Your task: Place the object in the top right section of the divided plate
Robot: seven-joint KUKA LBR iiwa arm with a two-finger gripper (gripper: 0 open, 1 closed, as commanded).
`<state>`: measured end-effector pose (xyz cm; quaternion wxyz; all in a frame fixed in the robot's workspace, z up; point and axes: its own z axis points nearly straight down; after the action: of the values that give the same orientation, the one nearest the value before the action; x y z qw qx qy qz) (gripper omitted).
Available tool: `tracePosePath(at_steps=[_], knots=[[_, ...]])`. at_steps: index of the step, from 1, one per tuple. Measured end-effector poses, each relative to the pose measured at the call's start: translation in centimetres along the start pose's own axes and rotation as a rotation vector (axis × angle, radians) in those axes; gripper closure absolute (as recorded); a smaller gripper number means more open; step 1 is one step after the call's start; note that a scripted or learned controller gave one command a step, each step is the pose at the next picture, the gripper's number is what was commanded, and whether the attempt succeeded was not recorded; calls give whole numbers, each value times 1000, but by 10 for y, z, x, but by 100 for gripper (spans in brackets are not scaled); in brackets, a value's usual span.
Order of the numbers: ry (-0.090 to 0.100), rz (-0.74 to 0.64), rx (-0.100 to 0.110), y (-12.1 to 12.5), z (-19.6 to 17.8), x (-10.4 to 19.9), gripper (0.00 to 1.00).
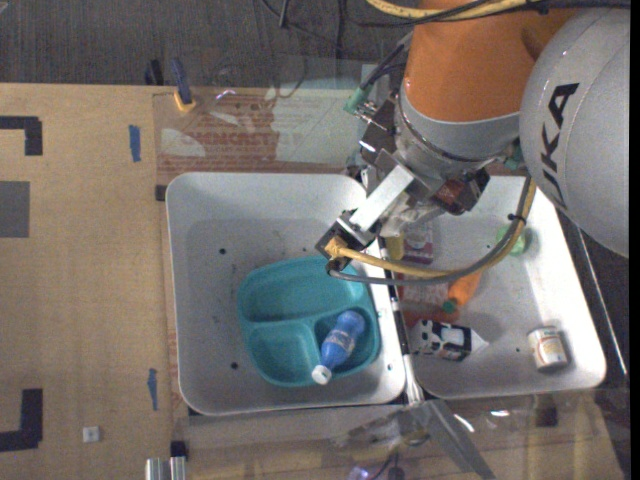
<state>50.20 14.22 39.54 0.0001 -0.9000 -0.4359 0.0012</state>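
Observation:
A teal divided plate point(285, 303) lies in the left bin point(200, 268). A small blue bottle point(342, 340) with a white cap lies tilted in the plate's right section, cap pointing to the near edge. My gripper point(420, 233) hangs under the grey wrist over the wall between the two bins, just above and to the right of the plate. A pale pinkish item point(421, 245) shows right below the gripper; I cannot make out whether it is held.
In the right bin point(575, 368) lie an orange object point(465, 290), a black-and-white carton point(446, 339), a small jar point(548, 348) and a green item point(521, 239) by the arm. Cardboard bench surface stretches to the left.

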Motion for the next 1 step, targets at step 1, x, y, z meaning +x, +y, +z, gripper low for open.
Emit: tracePosePath(at_steps=[1], knots=[[-1, 78, 2, -39, 193, 15, 100]])
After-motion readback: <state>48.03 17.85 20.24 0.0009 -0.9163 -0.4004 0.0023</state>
